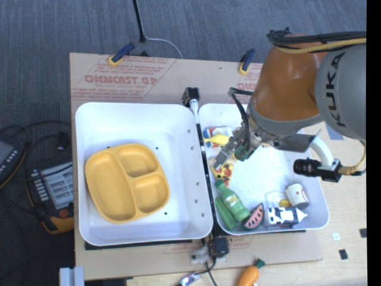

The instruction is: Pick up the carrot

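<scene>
The carrot [249, 274] is small and orange with a green top. It lies on the cardboard bench surface in front of the right bin [315, 216], outside it, near the view's bottom edge. My gripper [233, 151] hangs low over the left part of the right bin, just right of the divider between the bins, above a yellow toy [218, 139] and some small red and yellow pieces [222, 170]. The carrot is well away from the gripper, toward the front. The arm's orange band [286, 82] covers the bin's back part.
The right bin also holds a green bottle [230, 202], a watermelon slice [255, 217], a black-and-white toy [281, 217] and a small white cup [296, 194]. The left bin [178, 124] holds a yellow divided plate [126, 180]. Cables and a clip [205, 255] lie near the carrot.
</scene>
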Available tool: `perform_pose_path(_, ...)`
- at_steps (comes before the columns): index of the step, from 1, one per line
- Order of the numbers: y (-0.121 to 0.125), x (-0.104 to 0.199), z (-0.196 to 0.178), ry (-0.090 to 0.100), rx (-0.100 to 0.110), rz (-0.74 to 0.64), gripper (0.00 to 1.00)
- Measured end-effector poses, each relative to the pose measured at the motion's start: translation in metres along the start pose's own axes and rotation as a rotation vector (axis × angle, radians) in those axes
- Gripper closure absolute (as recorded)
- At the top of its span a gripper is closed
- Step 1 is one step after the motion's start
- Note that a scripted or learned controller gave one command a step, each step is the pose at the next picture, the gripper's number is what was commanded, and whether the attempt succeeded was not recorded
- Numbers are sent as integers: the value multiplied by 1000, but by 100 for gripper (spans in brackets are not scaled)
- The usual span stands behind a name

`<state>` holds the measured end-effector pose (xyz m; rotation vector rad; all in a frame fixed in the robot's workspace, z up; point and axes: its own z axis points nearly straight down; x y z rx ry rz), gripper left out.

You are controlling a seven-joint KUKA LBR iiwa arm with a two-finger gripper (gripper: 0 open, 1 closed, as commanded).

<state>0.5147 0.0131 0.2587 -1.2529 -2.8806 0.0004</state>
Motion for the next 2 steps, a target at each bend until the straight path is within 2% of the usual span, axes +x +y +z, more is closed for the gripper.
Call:
perform_pose_path(1, 18, 38, 32, 0, 1, 559, 100)
perform_pose_path(2, 84, 105, 54, 0, 1, 537, 100)
